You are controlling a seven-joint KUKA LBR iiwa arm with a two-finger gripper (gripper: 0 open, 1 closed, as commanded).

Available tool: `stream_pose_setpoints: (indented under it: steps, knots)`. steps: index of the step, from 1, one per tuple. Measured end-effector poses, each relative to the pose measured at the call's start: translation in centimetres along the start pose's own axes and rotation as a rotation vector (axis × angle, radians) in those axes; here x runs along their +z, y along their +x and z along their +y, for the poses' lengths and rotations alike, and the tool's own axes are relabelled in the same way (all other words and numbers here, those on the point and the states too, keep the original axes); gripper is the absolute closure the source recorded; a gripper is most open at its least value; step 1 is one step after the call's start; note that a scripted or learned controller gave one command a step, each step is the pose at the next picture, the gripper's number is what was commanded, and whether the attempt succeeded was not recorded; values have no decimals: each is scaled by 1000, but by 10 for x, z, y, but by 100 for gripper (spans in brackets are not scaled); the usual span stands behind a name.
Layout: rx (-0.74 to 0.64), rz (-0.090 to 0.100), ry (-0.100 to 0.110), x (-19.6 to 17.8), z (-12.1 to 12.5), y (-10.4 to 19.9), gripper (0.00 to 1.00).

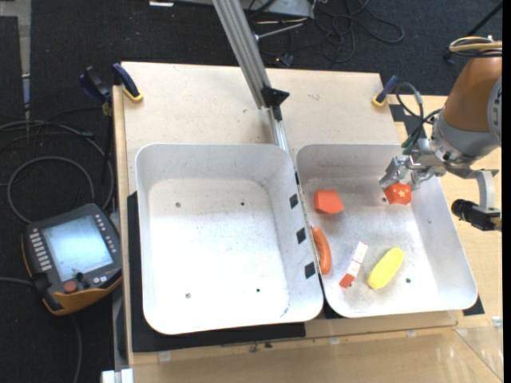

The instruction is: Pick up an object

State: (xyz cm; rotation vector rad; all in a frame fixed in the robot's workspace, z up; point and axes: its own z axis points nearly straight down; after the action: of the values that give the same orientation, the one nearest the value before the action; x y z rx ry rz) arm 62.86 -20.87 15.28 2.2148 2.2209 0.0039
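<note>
Near the front of the right bin lie a yellow piece, a stick and a sausage; farther back, the gripper hangs clenched on a red ball, apparently lifted clear for carrying

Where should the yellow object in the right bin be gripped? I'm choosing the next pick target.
Grip the yellow object across its narrow middle, coming straight down from above. It lies flat on the right bin floor, elongated along a diagonal, so closing across the short width looks like the surest fit. Open floor surrounds it; the white and red stick lies apart on its left.
</note>
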Motion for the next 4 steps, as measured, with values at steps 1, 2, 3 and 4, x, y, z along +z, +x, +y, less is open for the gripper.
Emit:
stream_pose_setpoints:
  steps: [1, 2, 3, 4]
  knots:
    - [-1, -1, -2, -53, 2, 0, 100]
    - [-5, 3, 5, -60, -13, 51, 100]
    - [-6, 4, 5, -72, -15, 111, 100]
    - [-7, 5, 8, -70, -26, 173, 100]
